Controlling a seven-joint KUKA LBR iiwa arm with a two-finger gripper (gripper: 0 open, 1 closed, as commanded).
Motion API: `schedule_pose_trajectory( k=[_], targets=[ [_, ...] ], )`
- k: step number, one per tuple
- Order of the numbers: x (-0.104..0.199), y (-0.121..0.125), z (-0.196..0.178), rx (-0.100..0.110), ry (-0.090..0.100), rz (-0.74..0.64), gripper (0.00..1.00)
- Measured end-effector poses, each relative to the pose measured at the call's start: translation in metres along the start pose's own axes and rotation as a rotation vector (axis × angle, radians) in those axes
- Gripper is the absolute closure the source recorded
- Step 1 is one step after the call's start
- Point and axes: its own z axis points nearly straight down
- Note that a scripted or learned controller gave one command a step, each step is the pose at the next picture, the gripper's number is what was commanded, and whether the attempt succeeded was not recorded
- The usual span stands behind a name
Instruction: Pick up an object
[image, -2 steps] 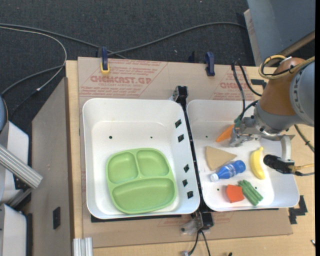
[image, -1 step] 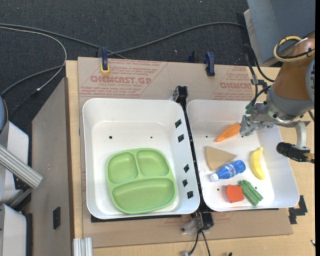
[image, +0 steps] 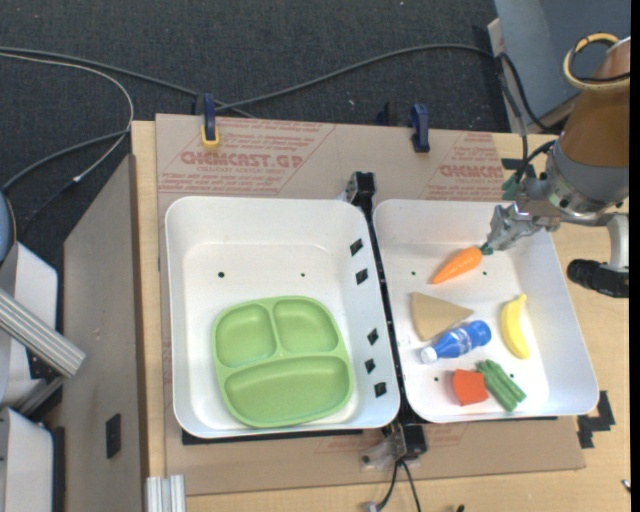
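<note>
The right bin (image: 415, 235) holds an orange carrot (image: 456, 266) with a green top, a tan wedge (image: 434, 313), a blue bottle (image: 459, 340), a yellow banana (image: 514, 326), a red block (image: 467, 387) and a green ridged piece (image: 501, 385). My gripper (image: 497, 238) hangs over the bin's back right part, its tip right at the carrot's green end. Whether it touches the carrot is unclear. The carrot lies tilted on the bin floor.
A green divided plate (image: 283, 358) lies in the front of the left bin (image: 250, 235). A black clip rail (image: 366, 290) runs between the two bins. Two clamps (image: 209, 120) hold the cardboard base at the back.
</note>
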Motion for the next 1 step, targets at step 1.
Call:
schedule_pose_trajectory(
  k=[1],
  targets=[
    [0.0004, 0.0018, -0.0428, 0.000, 0.000, 0.000, 1.00]
  ],
)
